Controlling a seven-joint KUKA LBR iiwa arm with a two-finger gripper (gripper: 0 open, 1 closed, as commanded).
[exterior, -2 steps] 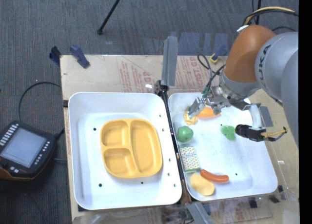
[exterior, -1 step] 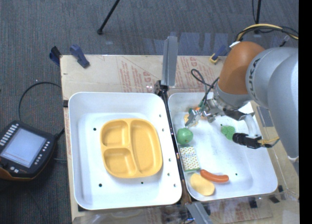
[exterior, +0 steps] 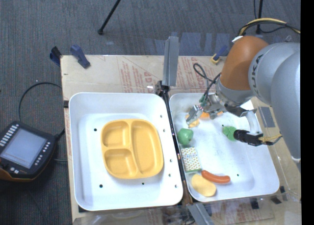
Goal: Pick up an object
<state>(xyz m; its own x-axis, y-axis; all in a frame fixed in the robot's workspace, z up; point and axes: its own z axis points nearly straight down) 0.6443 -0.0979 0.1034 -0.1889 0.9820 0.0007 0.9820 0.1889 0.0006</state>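
KUKA arm (exterior: 274, 82) leans over the right bin (exterior: 255, 175) on the desk (exterior: 122, 72), its pincer (exterior: 197, 114) low in the bin's far left corner, right at a small orange-yellow piece (exterior: 192, 120). Nothing looks lifted, so the pick appears not yet made. A yellow divided plate (exterior: 131, 149) lies alone in the left bin (exterior: 81, 121). A patterned packet (exterior: 191, 159), pale yellow disc (exterior: 203, 185), green round item (exterior: 185, 135) and red sausage (exterior: 216, 177) rest on the right bin's floor. Whether the pincer is wide or closed cannot be told. The wrist hides the bin floor beneath it, and the piece is too small to identify.
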